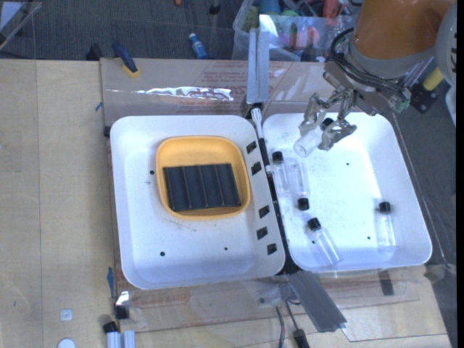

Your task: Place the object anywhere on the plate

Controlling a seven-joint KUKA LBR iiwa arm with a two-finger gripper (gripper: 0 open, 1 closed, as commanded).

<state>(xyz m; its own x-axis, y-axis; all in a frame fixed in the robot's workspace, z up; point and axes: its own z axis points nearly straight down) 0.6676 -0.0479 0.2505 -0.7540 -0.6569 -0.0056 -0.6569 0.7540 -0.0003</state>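
A small clear bottle [307, 143] is pinched in the gripper [322, 130], up in the air over the right bin [406, 194], upper right of the frame. The yellow plate [203, 151], in the left bin [138, 216], holds a dark block [201, 187]. Lifting looks done; carrying and dropping remain. Other clear bottles [290, 176] are hard to see.

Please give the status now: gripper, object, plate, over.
Gripper above right bin, shut on a clear vial. Yellow plate in left bin, a dark ridged block lying on it. More vials lie in right bin.
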